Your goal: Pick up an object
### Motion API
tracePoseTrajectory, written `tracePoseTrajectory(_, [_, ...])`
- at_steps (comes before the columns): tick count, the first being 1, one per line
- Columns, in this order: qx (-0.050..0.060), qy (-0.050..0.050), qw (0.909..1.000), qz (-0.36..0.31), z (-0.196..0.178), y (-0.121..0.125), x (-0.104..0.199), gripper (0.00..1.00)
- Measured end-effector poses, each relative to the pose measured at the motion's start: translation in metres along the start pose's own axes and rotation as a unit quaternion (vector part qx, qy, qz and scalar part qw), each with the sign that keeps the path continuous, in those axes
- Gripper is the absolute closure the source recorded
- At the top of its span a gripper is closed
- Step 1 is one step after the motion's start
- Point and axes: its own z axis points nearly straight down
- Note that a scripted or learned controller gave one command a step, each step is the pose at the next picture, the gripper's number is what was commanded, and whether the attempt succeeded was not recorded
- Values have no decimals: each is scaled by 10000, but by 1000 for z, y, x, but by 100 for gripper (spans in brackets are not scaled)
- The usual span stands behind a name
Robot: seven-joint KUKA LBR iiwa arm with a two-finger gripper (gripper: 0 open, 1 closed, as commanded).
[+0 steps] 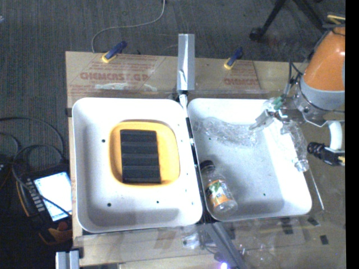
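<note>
In the right bin (291,203) a clear plastic bottle (217,190) with a black cap and an orange label lies near the front left corner. A crumpled piece of clear plastic (227,131) rests toward the back of that bin. My gripper (279,142) hangs over the bin's right rear part, below the orange band of the arm (328,63). It is open, with one finger (261,120) pointing left at the edge of the clear plastic and the other pointing toward the front. Nothing sits between them. The left bin (90,167) holds a yellow block topped by a black ribbed pad (140,156).
Two blue-and-yellow clamps (114,51) (234,56) grip the cardboard behind the bins. A metal post (185,60) stands at the back between the bins. A device with a lit screen (50,192) and cables lie on the floor to the left.
</note>
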Motion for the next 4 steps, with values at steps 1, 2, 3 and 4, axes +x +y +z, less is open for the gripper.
tracePoseTrajectory(1, [-3,15,10000,-10,-8,1,1,100])
tracePoseTrajectory(2, [14,6,9959,906,-6,41,14,100])
tracePoseTrajectory(3, [-45,-19,9947,1028,110,76,58,100])
tracePoseTrajectory(4, [8,-6,9999,-152,28,87,121,100])
